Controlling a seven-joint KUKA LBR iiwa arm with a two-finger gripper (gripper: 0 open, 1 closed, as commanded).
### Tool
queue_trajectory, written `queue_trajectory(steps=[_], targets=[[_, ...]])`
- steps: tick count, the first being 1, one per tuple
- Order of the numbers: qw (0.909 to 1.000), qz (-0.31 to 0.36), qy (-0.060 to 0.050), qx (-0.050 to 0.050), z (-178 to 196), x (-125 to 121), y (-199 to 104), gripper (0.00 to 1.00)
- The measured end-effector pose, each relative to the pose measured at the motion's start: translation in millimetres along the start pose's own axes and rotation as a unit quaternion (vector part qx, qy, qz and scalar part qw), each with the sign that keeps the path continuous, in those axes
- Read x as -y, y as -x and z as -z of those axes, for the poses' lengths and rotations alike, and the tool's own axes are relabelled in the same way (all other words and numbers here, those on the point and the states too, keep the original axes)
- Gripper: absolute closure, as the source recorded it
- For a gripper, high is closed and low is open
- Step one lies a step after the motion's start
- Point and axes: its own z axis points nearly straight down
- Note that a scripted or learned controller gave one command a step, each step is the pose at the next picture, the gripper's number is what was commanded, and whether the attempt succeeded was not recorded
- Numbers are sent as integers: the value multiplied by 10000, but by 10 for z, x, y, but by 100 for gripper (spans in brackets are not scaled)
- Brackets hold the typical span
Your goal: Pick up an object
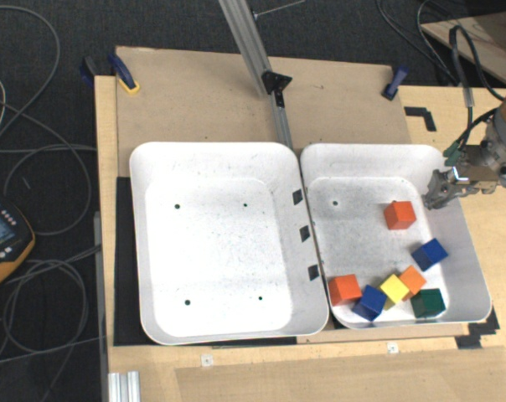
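step: approach | gripper [440, 193] at right bin [364, 162] rim, opening can't tell | target lone red cube [399, 214] | descend centred, clear of wall

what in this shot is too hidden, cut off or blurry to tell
- Gripper, camera view: small and blurred over the right bin's rim; whether it is open or shut cannot be told.
- Arm: cut off by the picture's right edge.
- Blocks in the near corner: the yellow block is crowded by the blue block and an orange block, so which touch is unclear.
- Green block: its lower faces are hidden.
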Motion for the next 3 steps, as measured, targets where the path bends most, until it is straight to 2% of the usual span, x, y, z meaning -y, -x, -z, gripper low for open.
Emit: queue_trajectory(steps=[1, 2, 3], targets=[[10000, 22, -41, -21, -176, -215, -527, 100], [10000, 24, -22, -16, -144, -394, -1010, 100], [10000, 26, -29, -16, -192, -463, -1514, 100]])
